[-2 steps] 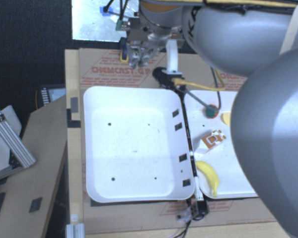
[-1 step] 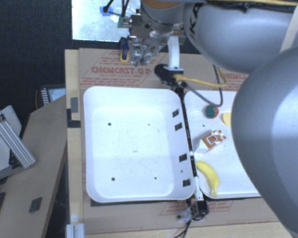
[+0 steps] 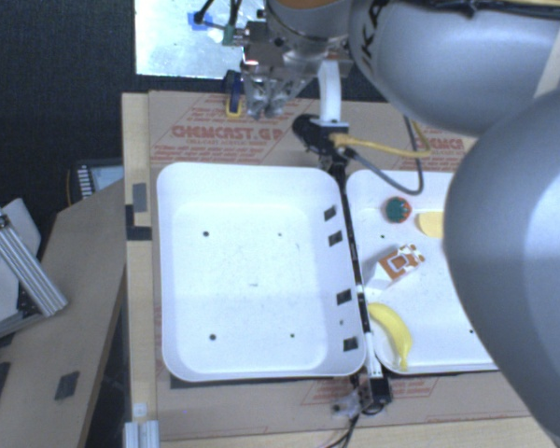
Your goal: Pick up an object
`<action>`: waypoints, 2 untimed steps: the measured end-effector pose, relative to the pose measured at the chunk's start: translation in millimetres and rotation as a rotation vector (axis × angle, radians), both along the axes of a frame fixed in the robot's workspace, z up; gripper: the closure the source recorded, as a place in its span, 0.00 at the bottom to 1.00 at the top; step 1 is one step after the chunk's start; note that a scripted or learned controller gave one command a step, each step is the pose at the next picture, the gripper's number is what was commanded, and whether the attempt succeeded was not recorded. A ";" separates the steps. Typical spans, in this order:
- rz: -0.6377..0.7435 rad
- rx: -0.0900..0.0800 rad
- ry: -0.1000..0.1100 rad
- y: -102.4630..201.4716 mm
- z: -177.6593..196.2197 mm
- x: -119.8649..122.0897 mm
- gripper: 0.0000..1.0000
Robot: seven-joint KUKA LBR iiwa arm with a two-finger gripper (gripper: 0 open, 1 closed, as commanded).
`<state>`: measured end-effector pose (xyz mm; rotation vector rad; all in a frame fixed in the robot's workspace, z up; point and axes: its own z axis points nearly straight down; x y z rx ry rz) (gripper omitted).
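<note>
One banana [image 3: 393, 332] lies lengthwise down the right bin [image 3: 448, 348]; whether the fingers [image 3: 259, 101] grip is unclear.

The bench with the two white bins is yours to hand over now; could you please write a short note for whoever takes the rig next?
Gripper: up beyond the far edge of the left bin, over the brown board; nothing visible between its fingers, and whether they are open or shut cannot be told.
Objects: all in the right bin: banana at the near left corner, orange-and-white block mid-bin, green and orange ball and a pale yellow piece farther back, partly hidden by the arm.
Done: no pick visible.
Left: move to the right bin and grasp one object.
</note>
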<state>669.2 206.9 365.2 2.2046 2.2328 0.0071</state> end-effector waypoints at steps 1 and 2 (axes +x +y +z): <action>-0.006 0.000 0.007 24.7 -36.7 -1.1 1.00; -0.002 -0.001 0.002 23.7 -23.0 -0.2 1.00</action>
